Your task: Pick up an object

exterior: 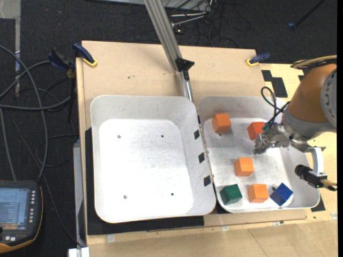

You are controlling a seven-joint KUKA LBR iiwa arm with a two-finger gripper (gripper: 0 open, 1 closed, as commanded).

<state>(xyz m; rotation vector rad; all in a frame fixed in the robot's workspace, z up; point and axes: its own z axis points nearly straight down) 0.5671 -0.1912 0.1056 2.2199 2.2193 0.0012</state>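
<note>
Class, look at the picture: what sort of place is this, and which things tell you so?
Most likely a robotics lab: a robot arm reaches over two white bins on a clamped bench, with loose cables and a control pendant on the floor.

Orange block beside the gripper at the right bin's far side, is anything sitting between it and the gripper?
Nothing visible does. The gripper sits right next to that orange block, with only bare bin floor near them. The other blocks lie apart: another orange one to the left, one nearer the camera.

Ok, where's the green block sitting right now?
The green block is in the right bin, at its near-left corner, just left of an orange block in the front row.
</note>
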